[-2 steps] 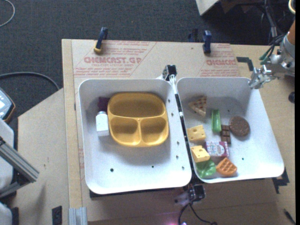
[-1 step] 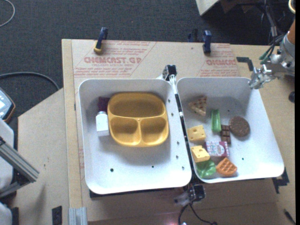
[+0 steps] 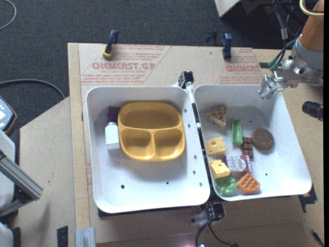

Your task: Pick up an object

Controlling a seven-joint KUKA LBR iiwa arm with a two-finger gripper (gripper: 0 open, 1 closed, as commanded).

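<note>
The hand [image 3: 268,86] hangs at the upper right of the frame, over the top right corner of the right bin [image 3: 293,161]. Its metal tips point down toward the bin's rim, and I cannot tell from this view whether it is wide or narrow; nothing shows between its tips.

The things to pick lie in the right bin, toward its left and lower part, well apart from the hand. A waffle wedge [image 3: 218,115] sits uppermost, with a green stick [image 3: 236,132] just right of it and a brown round cookie [image 3: 262,138] further right. A chocolate bar [image 3: 248,146] lies between those two. Below are two cheese cubes [image 3: 215,146], a pink packet [image 3: 238,163], a green lump [image 3: 226,186] and an orange waffle [image 3: 248,183].

The left bin [image 3: 100,187] holds a yellow divided plate [image 3: 151,130], with a small white bottle [image 3: 112,135] touching its left edge.
</note>
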